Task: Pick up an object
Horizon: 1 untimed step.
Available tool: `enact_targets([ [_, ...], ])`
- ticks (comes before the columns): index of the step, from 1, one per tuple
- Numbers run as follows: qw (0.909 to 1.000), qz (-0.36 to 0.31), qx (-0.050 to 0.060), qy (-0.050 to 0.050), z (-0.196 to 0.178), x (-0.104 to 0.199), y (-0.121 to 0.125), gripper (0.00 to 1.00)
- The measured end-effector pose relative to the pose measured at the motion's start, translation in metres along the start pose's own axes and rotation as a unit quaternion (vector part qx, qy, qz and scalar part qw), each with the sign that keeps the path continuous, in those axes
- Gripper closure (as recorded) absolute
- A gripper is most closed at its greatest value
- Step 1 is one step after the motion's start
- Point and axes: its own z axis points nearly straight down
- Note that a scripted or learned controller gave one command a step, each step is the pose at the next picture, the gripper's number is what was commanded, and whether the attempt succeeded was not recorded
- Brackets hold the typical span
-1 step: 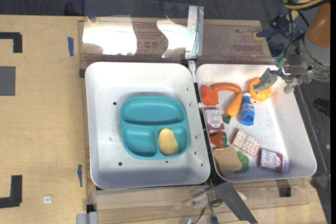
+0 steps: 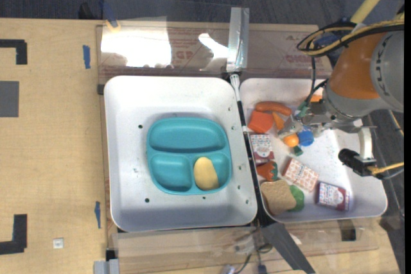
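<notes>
**Desk:** Where is the end effector [image 2: 307, 117]?

**Photographer:** Low over the right bin [image 2: 369, 205], just above a small blue piece [image 2: 306, 137] right of the orange box [image 2: 261, 121]. How far it is open, I cannot tell; nothing visibly sits in it.

**Desk:** How would the blue piece handle?

**Photographer:** Probably light, hard plastic, likely slick. Its sides look the best hold, though an orange bit [image 2: 291, 140] crowds it.

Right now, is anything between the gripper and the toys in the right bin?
Nothing visible. The gripper hangs right over the pile in the right bin, close above the small blue piece and the orange toy. The arm's wrist hides the fingers themselves.
</notes>
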Motion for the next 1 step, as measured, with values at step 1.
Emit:
enact_targets([
  [1,1.0000,0.002,0.000,0.000,-0.0088,-0.0011,-0.0005,1.00],
])
